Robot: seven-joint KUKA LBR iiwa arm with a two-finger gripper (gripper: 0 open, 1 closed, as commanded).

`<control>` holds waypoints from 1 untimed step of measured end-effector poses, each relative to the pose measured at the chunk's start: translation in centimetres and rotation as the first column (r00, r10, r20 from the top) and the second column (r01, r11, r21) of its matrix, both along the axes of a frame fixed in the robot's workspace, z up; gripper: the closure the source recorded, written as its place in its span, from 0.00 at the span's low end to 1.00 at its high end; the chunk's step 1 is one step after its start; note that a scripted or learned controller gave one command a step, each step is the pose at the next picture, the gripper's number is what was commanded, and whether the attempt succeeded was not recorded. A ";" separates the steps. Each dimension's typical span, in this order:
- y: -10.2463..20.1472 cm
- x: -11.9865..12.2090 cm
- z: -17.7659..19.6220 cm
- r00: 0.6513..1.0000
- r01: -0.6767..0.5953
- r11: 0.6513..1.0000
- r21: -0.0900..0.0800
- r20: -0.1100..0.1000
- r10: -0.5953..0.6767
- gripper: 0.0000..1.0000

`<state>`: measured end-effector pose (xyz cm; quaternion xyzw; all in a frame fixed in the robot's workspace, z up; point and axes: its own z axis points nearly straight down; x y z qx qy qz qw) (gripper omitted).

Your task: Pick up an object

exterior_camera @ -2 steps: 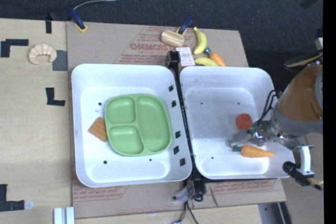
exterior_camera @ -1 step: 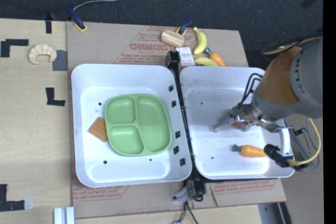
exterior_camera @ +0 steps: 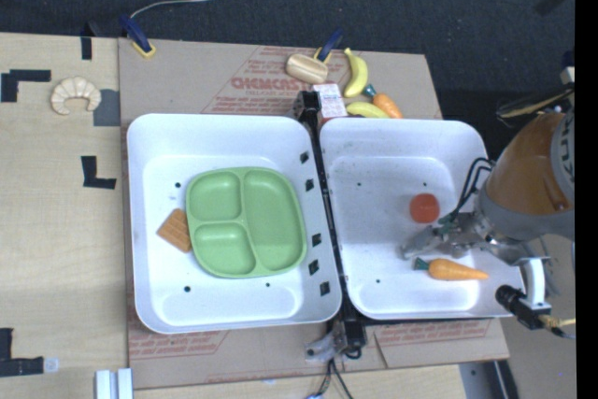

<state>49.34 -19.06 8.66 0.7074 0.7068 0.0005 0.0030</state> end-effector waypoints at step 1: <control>-0.1 0.1 1.0 1.000 0.000 1.000 -0.002 0.002 0.000 1.00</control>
